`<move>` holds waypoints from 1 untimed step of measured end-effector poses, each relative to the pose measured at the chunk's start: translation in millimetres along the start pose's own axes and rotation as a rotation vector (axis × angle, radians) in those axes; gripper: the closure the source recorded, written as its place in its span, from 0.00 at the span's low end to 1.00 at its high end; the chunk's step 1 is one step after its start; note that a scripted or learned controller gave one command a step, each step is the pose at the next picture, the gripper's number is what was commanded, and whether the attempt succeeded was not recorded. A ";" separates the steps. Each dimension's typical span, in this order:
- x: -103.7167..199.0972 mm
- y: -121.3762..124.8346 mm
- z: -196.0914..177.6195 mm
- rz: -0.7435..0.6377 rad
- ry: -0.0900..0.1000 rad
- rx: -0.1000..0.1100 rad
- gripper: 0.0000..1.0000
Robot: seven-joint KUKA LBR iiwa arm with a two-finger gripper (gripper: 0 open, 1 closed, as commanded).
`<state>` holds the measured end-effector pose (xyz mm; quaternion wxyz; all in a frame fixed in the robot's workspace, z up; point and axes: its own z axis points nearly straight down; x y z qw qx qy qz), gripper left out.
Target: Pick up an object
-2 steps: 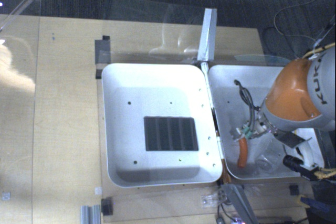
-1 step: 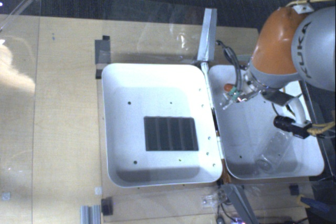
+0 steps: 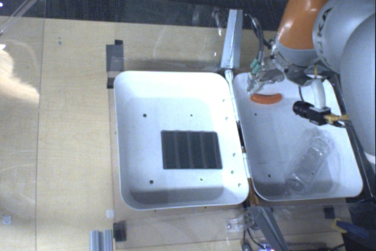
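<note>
Under me is a pale wooden bench (image 3: 64, 156) with two white bins, and dark floor runs along the top of the frame. At the upper right, my gripper (image 3: 261, 76) hangs just above a small orange object (image 3: 266, 98) in the right bin (image 3: 352, 185); I cannot tell how my jaws stand. A see-through bottle (image 3: 308, 164) at lower right is hard to make out, and a dark ribbed block (image 3: 191, 150) lies in the left bin (image 3: 135, 126).

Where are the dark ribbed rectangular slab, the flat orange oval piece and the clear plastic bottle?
Dark ribbed rectangular slab (image 3: 191, 150): camera view, middle of its top face.
Flat orange oval piece (image 3: 267, 99): camera view, centre of its visible surface.
Clear plastic bottle (image 3: 308, 163): camera view, middle of its body.
</note>
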<state>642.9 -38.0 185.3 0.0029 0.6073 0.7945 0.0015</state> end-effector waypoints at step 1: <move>30.7 -12.0 -0.1 -0.158 0.002 0.001 1.00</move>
